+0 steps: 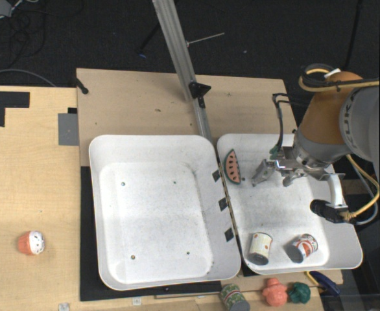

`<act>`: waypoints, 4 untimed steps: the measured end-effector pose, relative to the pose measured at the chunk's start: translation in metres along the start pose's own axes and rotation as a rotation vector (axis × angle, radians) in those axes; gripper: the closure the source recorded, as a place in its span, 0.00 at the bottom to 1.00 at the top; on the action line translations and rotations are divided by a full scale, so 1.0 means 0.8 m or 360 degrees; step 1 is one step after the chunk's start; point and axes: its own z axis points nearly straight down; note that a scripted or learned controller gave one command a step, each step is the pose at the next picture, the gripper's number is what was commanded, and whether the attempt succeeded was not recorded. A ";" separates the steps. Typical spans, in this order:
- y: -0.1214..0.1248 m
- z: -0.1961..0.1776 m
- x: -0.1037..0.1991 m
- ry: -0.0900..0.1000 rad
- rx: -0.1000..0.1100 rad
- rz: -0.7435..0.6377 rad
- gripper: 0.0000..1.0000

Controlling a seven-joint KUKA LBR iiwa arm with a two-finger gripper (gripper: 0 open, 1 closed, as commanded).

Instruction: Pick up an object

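The likeliest pick is the watermelon slice (231, 166), lying flat against the left wall of the right bin (345, 261), just beside the divider, a placement that leaves little room for a finger on its far side. The gripper (275, 172) hovers near it over the bin floor, its 2 fingers spread apart and holding nothing. Toward the front of the same bin lie 2 more candidates, a white cup (260, 247) and a red-banded can (302, 247), tipped on their sides. The left bin (99, 173) has a bare floor.
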 end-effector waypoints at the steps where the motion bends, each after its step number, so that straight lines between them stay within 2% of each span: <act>1: 0.001 0.038 0.001 -0.0003 -0.0012 0.0002 0.00; 2: 0.000 0.025 0.000 -0.0002 -0.0011 0.0008 1.00; 4: -0.013 -0.105 0.010 -0.0003 -0.0018 0.0001 1.00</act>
